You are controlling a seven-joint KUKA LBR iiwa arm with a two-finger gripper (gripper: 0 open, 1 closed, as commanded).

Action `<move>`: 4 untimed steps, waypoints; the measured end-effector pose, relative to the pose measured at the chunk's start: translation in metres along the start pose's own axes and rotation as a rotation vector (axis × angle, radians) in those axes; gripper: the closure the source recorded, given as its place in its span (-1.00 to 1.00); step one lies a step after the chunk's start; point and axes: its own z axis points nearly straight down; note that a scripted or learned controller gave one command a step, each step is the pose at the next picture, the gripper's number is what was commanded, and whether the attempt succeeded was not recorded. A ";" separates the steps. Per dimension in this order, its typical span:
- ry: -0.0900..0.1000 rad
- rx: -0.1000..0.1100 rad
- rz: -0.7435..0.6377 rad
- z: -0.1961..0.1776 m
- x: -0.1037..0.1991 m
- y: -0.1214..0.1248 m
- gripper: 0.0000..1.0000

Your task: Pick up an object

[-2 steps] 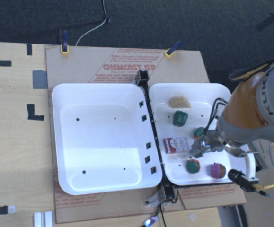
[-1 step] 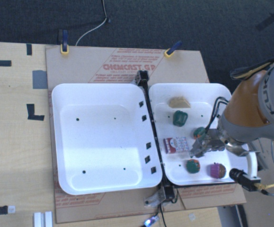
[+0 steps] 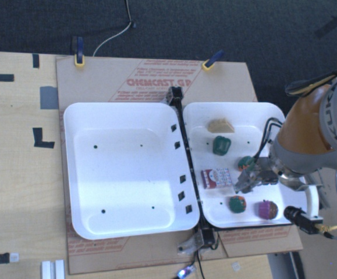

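The right bin [image 3: 238, 110] holds several small objects: a tan wedge [image 3: 220, 125], a green cup-like piece [image 3: 221, 145], a red and white packet [image 3: 216, 178], a green and red ball [image 3: 237, 204], a purple object [image 3: 266, 210] and a teal object [image 3: 246, 163] partly hidden by the arm. My gripper [image 3: 242, 183] hangs low over the bin's middle right, just right of the packet and above the green and red ball. Its dark fingers point left and down, and nothing shows between them.
The left bin [image 3: 81, 156] sits beside the right one, with a black divider clip strip [image 3: 183, 156] between them. Both rest on a cardboard sheet [image 3: 156, 80] held by two clamps. The arm's orange band [image 3: 305, 127] crosses the right bin's right edge.
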 end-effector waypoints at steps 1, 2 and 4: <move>0.001 0.005 0.000 -0.008 0.000 -0.001 1.00; 0.002 0.009 0.000 -0.015 0.000 -0.001 1.00; 0.004 0.018 0.000 -0.030 0.001 -0.002 1.00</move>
